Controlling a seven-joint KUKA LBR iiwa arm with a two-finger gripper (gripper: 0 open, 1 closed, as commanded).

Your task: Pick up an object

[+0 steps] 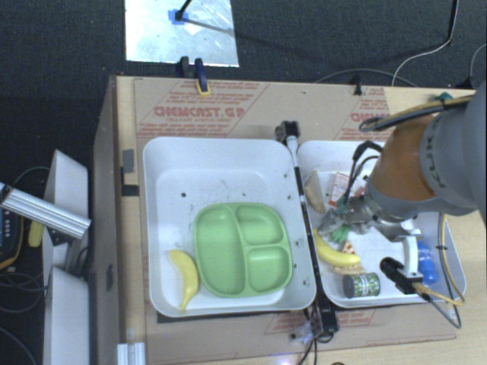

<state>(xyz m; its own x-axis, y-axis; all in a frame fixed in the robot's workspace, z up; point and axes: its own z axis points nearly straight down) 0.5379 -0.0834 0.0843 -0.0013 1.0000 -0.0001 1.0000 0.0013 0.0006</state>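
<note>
1. Arm. The arm (426,158) enters from the right and extends over the right bin (378,251). The gripper (341,225) sits low over the left part of that bin, near the wall shared with the left bin (221,162). Whether the gripper is apart, together or clamped on anything cannot be told from this view.

2. Right bin. A banana (338,254) lies just below the gripper, near the shared wall, curved side down. Contact between the gripper and this banana cannot be confirmed. A green can (361,284) lies on its side just beside the banana, near the front wall. A blue item (426,265) lies toward the right wall. A pale oblong item (313,194) rests against the shared wall, above the gripper. A printed packet (339,182) lies just beside it, partly hidden by the arm.

3. Left bin. A green divided plate (243,249) lies flat in the lower centre. A second banana (185,277) lies at its left edge, touching or nearly so.
</note>
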